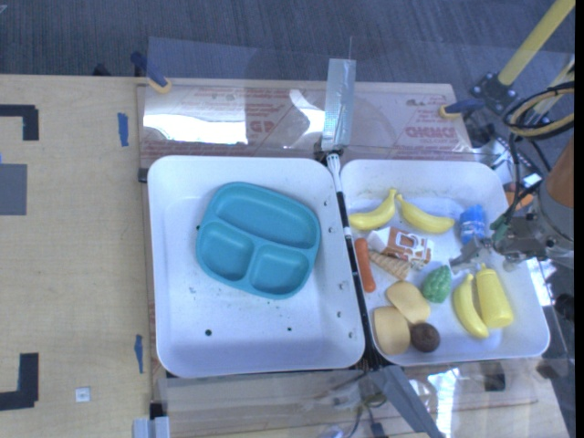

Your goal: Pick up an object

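we note the worktop carrying two white bins side by side: the left bin holds a blue divided plate with bare floor all round it, and the right bin is crowded with toy food. the arm enters over the right bin's right rim, and its gripper sits low above the right half of that bin; whether the fingers are apart or together we cannot tell, and nothing is seen held.

we judge the step in hand to be the approach, before any grasp. the likeliest targets lie just below the gripper: a yellow block touching a banana, with a green piece just to their left and a blue item near above. the next move calls for a descent onto one thing alone, which the touching pair makes awkward.

room is tight: the right rim stands close beside the block. two more bananas lie toward the far wall, an orange carrot along the dividing edge, and a dark round piece near the front rim
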You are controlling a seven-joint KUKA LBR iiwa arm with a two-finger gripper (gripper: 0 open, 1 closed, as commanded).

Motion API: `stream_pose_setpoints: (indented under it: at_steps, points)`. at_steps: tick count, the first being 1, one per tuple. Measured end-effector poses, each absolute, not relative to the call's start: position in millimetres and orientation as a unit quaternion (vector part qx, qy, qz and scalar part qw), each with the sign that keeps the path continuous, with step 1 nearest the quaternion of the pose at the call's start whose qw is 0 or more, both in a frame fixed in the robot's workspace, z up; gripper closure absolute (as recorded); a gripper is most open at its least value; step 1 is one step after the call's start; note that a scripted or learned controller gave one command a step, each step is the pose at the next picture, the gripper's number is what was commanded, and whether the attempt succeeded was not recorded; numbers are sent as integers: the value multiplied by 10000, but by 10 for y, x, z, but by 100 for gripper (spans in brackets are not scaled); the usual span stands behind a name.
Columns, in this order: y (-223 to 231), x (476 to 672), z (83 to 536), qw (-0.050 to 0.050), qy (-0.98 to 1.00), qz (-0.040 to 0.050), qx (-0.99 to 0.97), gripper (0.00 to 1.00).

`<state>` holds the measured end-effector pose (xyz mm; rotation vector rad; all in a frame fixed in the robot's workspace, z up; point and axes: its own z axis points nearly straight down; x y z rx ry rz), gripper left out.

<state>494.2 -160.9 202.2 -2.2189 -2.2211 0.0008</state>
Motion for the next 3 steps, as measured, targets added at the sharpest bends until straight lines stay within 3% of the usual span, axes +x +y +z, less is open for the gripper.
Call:
stream_pose_setpoints:
  at_steps: [1,2,3]
  points:
    - [-905,5311,879,-35,-6949,-30,-7191,0]
    - [-921,5317,982,-51,-6934,-33,-7205,100]
    - [-50,5838,1881,-15,-7057,-39,-7085,100]
